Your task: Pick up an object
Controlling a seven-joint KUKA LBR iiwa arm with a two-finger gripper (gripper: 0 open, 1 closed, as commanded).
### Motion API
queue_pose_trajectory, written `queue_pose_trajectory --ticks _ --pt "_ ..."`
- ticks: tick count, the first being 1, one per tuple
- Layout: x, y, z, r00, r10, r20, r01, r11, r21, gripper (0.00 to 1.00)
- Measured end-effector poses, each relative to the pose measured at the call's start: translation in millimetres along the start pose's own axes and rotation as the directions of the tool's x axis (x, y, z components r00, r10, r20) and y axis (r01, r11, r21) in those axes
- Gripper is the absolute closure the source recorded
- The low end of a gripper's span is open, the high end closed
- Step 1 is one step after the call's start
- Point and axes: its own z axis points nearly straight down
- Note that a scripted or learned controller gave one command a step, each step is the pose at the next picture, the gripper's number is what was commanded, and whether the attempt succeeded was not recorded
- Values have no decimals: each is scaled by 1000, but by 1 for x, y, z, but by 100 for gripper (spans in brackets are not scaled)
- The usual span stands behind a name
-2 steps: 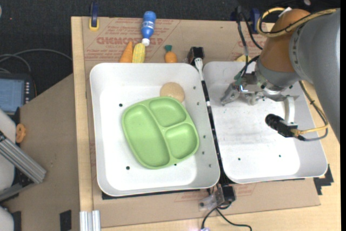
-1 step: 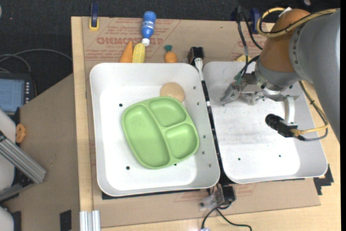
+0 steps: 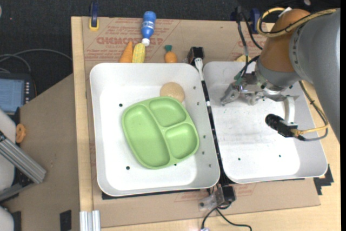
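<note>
We look down on a wooden bench [image 3: 81,116] carrying two shallow white bins side by side. The grey arm [image 3: 319,46], with its orange band [image 3: 278,43], reaches in from the right and hangs over the upper part of the right bin [image 3: 259,154]. Its hand [image 3: 233,93] points toward the divide between the bins, low over the white floor, and we see nothing between its fingers; whether they are apart or together we cannot tell from this angle.

The things on offer lie in the left bin [image 3: 108,89]. A green divided plate [image 3: 159,132] sits near the middle, tilted, with three compartments. A round tan object [image 3: 173,91] rests just beside the plate's upper edge, touching or nearly so. It lies to the left of the hand, across the rims of both bins, and apart from it.

Behind the bins, on the bench, we see a toy corn cob [image 3: 139,52], a small carrot [image 3: 170,55] and a blue-and-white bottle [image 3: 147,26].
</note>
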Motion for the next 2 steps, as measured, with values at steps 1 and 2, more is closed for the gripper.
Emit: queue_pose_trajectory --ticks 1,2 --pt "0 0 0 1000 0 0 0 1000 0 0" --pt "0 0 0 1000 0 0 0 1000 0 0"
